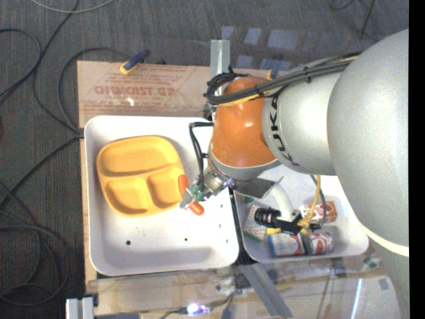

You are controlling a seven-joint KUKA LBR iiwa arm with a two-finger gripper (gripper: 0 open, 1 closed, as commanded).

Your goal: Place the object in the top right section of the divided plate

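Nearest, along the front edge of the surface (159, 286), sit two white bins side by side. In the right bin (362, 241) two cans (287, 245) lie close together at its front, with a third can (325, 211) just behind them near the right wall. The left bin (159, 244) has a bare white floor at its front. Farther in, the gripper (194, 197) hangs over this bin near its right wall, clenched on an orange object (197, 209) whose ends stick out on both sides of it. The far end of the object overlaps the right rim of the plate (136, 155), beside the small right-hand section. I cannot tell whether the near end touches the bin floor. The yellow plate lies in the far left part of the left bin, turned a little askew, with one large section on its far side and two small ones on its near side. Above the gripper the orange band (239, 131) joins the grey arm (372, 131), which hides much of the right bin. Behind the bins a sheet of cardboard (146, 92) with red print lies flat, and a small blue and yellow clip (135, 60) rests at its far edge. Beyond that is grey carpet (66, 18) with dark cables (26, 198) running across it.
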